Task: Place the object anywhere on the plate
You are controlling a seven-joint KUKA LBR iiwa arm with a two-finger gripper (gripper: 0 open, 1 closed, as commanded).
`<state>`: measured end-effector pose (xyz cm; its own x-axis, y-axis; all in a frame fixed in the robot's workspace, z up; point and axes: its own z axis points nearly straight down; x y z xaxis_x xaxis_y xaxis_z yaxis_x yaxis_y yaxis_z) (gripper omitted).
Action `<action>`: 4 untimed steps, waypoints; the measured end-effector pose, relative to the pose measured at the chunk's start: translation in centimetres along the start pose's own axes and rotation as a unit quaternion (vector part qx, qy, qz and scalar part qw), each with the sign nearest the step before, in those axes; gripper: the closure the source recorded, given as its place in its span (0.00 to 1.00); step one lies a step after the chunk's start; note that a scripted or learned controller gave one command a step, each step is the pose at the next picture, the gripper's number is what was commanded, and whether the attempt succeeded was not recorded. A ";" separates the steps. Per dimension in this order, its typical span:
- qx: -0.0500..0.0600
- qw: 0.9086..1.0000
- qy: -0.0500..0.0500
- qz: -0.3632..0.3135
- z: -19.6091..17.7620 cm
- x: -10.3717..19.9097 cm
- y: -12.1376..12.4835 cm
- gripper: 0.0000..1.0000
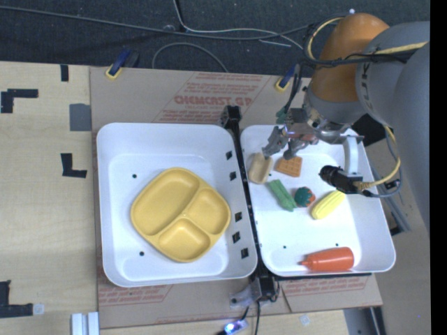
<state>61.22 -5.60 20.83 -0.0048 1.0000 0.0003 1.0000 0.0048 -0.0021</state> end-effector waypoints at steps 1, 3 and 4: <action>0.000 1.000 0.000 0.000 0.2 4.6 0.0 1.00; 0.000 1.000 0.000 0.000 -0.4 15.1 0.2 1.00; 0.000 1.000 0.000 0.000 -0.6 19.6 0.2 1.00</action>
<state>61.37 13.98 21.40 -0.0057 1.0000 0.0006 1.0000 0.0057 -0.0015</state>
